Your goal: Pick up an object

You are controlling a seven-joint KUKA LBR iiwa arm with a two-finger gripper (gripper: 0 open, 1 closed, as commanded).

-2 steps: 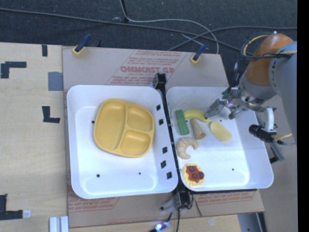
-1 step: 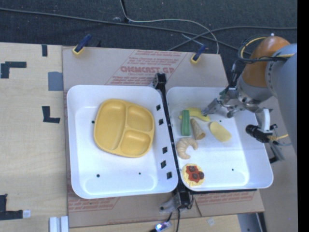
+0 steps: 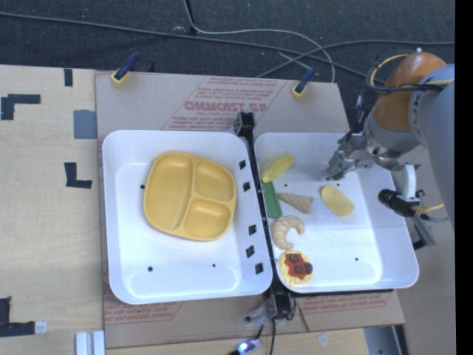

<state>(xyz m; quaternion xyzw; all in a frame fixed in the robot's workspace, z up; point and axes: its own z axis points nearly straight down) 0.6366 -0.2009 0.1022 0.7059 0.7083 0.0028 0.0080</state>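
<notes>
Two shallow white bins sit side by side on the desk (image 3: 44,220), resting on a cardboard sheet (image 3: 214,102) held down by clamps, presumably so that neither bin slides when the arm pushes into it. The left bin (image 3: 122,272) carries a yellow divided plate (image 3: 190,195), well apart from the tool (image 3: 334,170). The right bin (image 3: 392,265) holds the loose toy foods that serve as candidates for the pick, scattered flat and mostly separate, which leaves room for a tool to come down around any one of them.

The tool is lowered into the upper part of the right bin. Nearest to it, just below and slightly toward the arm, lies a pale yellow slice (image 3: 337,200). Farther toward the bin divider lie a yellow-green corn cob (image 3: 277,167), a tan cone (image 3: 296,201) and a green stick (image 3: 272,198). Below these, farther from the tool, lie a croissant (image 3: 287,230) and a small pizza slice (image 3: 296,267).

The arm reaches in over the bin's far edge, its orange band (image 3: 403,87) above the wrist, the wrist bent downward so that the tool points at the bin floor. Nothing is seen between the tool's tips, and their spread is too small and dark to judge.
</notes>
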